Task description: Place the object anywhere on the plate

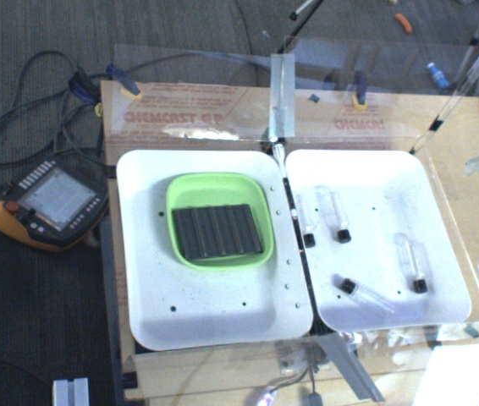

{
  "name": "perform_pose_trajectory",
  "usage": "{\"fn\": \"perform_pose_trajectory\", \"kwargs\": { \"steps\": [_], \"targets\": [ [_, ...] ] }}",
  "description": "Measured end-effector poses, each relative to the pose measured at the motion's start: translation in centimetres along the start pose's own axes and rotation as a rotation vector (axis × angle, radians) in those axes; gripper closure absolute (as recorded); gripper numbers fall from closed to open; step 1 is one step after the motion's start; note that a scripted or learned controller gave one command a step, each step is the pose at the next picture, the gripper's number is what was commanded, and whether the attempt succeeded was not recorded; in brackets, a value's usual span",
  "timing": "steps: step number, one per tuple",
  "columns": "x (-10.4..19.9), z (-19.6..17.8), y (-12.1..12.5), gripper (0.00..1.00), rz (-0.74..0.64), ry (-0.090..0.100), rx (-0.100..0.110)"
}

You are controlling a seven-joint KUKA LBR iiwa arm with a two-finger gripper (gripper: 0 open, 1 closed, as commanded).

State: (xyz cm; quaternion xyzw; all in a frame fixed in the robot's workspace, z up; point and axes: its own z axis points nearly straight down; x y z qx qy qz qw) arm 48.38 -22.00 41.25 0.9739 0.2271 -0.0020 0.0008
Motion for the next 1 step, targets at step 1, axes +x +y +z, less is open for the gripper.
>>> {"fn": "perform_pose_trajectory", "kwargs": {
  "steps": [1],
  "targets": [
    [-0.22,-2.06,0.4,0.0,0.259,-0.002,0.001]
  ]
}}
